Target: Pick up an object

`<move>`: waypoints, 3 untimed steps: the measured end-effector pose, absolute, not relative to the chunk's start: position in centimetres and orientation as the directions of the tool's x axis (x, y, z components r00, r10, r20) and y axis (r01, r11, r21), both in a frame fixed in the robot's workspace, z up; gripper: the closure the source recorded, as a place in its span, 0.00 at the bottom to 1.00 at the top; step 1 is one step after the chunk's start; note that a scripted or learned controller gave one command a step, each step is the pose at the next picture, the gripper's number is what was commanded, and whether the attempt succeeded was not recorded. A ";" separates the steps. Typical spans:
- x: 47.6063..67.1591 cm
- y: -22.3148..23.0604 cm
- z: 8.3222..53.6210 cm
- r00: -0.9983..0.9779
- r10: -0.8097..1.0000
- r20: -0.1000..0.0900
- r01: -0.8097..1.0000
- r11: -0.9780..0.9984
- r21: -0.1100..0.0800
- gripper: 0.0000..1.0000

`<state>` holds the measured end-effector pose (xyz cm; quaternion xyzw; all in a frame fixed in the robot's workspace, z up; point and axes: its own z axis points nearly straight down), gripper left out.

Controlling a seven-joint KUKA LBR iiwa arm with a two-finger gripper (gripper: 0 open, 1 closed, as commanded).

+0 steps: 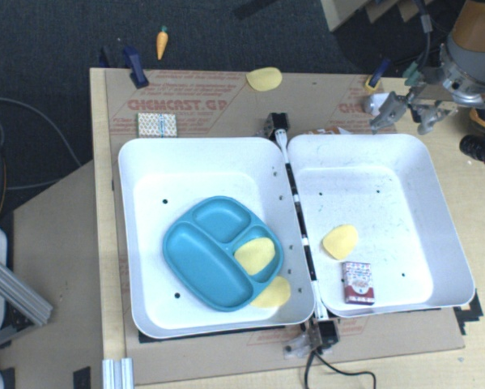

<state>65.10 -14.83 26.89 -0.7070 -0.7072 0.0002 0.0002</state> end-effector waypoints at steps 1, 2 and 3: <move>62.6 -15.1 12.7 0.001 1.000 0.000 1.000 -0.001 -0.002 0.00; 58.7 -9.1 8.4 -0.001 1.000 0.002 1.000 0.001 -0.003 0.00; 52.5 -9.6 8.4 0.001 1.000 0.001 1.000 -0.001 -0.003 0.00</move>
